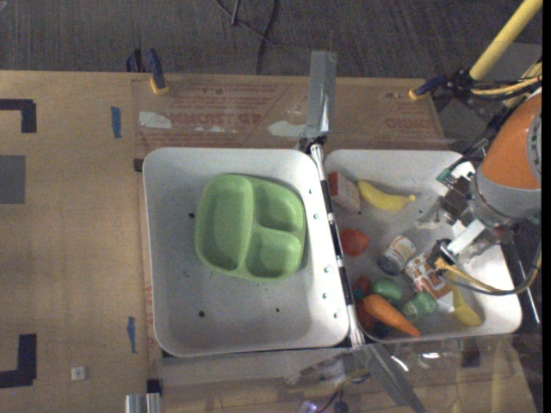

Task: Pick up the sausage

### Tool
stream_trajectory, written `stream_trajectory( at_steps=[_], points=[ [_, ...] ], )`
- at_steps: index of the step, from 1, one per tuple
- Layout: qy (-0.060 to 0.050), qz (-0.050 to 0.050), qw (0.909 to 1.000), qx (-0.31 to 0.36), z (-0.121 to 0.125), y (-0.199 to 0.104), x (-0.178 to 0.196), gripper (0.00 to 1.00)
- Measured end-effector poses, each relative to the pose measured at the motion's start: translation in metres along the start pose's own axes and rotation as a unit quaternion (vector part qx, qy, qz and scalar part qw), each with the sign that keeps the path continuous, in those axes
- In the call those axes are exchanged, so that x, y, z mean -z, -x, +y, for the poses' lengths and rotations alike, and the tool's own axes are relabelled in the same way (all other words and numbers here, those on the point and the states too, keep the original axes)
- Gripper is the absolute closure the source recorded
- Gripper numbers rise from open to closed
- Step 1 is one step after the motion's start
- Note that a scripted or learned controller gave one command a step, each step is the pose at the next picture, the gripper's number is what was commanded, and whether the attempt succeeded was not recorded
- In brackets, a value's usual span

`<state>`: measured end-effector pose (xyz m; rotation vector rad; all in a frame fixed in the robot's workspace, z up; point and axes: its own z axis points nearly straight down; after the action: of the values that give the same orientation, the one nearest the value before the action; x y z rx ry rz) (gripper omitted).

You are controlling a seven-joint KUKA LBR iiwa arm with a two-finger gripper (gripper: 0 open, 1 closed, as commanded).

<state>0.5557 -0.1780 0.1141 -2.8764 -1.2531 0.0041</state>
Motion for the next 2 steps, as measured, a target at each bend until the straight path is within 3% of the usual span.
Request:
stream_trajectory(
  at_steps=[1,2],
  points=[
    [0.0,0.0,0.9986,-0.053,0.007,0.016,-0.022,0.0],
    [0.005,0.004,0.9536,-0.301,-0.043,0.036,-0.026,0.0]
  ],
)
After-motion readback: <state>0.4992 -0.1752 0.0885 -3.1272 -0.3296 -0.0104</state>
